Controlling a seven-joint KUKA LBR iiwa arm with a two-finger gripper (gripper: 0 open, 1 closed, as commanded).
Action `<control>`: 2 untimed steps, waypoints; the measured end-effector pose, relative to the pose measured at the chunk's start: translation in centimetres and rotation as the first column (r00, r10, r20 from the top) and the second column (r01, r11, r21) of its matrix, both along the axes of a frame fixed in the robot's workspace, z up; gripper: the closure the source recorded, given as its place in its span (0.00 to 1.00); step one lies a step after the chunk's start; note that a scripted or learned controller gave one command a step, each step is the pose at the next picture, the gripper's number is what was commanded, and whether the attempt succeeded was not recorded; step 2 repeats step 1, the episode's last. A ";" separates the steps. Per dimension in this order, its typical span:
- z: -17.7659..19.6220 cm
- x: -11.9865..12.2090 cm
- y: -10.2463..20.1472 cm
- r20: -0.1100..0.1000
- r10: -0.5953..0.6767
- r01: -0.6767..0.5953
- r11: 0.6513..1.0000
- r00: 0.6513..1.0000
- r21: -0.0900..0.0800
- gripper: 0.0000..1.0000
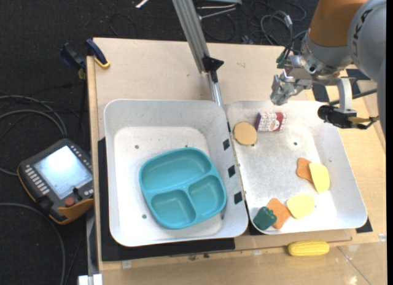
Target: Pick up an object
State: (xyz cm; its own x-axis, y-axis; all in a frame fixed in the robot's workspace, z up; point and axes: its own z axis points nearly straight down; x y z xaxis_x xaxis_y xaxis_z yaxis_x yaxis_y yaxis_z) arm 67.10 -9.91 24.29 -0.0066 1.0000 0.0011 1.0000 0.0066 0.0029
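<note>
Right bin (344, 173), candidate objects:
- Small pink-and-white carton (271, 121), on its side, upper left of bin.
- Round tan disc (245, 134), flat, just left of and below the carton, near the bin's left wall.
- Orange piece (303, 167) touching a yellow piece (319, 177), right of centre.
- Pale yellow piece (301, 205), lower centre, beside an orange wedge (279, 211).
- Dark green piece (264, 217) touching that wedge, at the lower left corner.

Yellow corn cob (308, 249) lies on the counter below the bin.

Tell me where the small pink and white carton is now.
The carton lies in the right bin, near its far edge, beside the round tan piece and just below the gripper.
</note>
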 end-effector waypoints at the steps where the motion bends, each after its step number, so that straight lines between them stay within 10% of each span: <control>1: -1.0 -0.1 6.0 -0.004 0.002 -0.002 1.000 1.000 0.001 1.00; 2: -1.0 -0.1 6.0 -0.004 0.002 -0.002 1.000 1.000 0.001 1.00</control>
